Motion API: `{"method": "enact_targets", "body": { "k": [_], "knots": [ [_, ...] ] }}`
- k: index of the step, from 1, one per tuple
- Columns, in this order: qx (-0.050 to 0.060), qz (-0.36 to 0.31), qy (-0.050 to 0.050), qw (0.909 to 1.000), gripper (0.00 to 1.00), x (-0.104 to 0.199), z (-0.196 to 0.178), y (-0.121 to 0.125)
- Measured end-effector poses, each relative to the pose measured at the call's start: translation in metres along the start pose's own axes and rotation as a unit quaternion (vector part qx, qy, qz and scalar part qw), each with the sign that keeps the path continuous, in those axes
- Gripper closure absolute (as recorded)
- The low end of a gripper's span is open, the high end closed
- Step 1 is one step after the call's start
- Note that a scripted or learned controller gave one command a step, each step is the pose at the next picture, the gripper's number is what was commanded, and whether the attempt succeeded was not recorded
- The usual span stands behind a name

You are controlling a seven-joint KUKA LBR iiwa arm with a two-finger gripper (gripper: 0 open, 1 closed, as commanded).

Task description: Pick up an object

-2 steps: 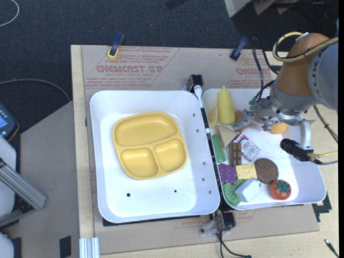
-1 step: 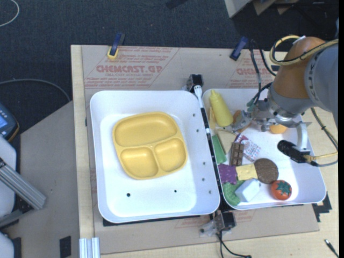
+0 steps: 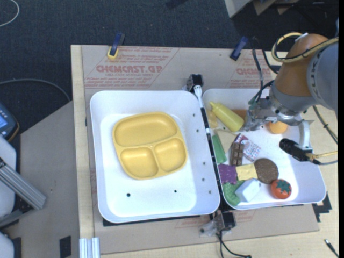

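Observation:
The right bin (image 3: 314, 190) holds several toy foods. A yellow mustard bottle (image 3: 227, 117) lies at its far left, and an orange fruit (image 3: 277, 127) sits partly hidden under the arm. Nearer the front are a green stick (image 3: 219, 148), a chocolate bar (image 3: 236, 152), a purple piece (image 3: 227, 173), a yellow cheese slice (image 3: 246, 171), a brown cookie (image 3: 266, 170), a red tomato (image 3: 280, 188) and a white-and-blue block (image 3: 248, 190). My gripper (image 3: 256, 117) hangs low over the far part of this bin, just right of the mustard bottle. Nothing visibly held.
The left bin (image 3: 102, 160) carries a yellow divided plate (image 3: 150, 144). The grey arm with its orange band (image 3: 298, 69) crosses the right bin's far right corner. Clamps (image 3: 114, 46) sit on the board's far edge. A black part (image 3: 293, 148) juts from the wrist.

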State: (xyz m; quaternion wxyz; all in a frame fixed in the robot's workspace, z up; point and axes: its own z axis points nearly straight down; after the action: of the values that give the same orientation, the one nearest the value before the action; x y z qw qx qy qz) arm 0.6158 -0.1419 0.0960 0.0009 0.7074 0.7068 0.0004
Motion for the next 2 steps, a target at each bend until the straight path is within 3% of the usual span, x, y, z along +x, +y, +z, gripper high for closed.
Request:
{"method": "enact_targets", "body": {
  "k": [2],
  "knots": [
    [-0.004,-0.001,-0.001,1.0000,1.00,-0.002,-0.124,0.014]
  ]
}}
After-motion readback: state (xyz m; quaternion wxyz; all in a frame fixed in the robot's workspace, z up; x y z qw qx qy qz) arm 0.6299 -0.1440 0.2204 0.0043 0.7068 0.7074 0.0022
